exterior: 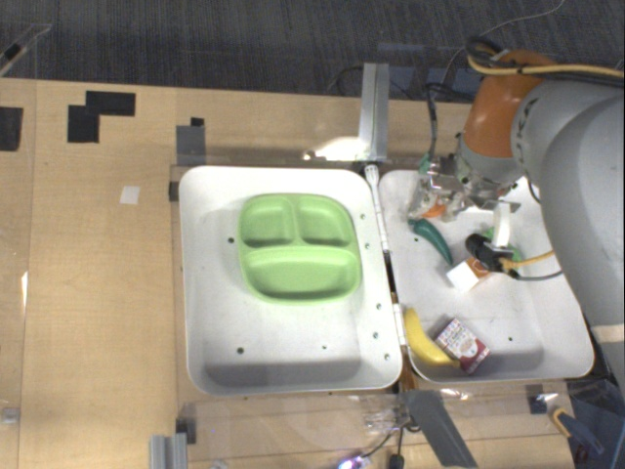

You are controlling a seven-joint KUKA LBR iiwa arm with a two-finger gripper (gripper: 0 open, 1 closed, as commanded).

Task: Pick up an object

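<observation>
My gripper (433, 201) hangs low over the far left part of the right bin (547, 355), below the arm's orange band. A teal curved object (433, 237) lies just in front of it, close to the tip; I cannot tell whether they touch. A small white block (462, 276) lies near the bin's middle. A yellow banana (420, 338) rests against the bin's near left wall. Beside the banana is a small red and white packet (459, 343).
The left bin (210, 350) holds a green divided plate (298, 245) in its far half. A metal divider post (375, 106) stands behind the bins. The arm's grey body covers the right bin's far right side.
</observation>
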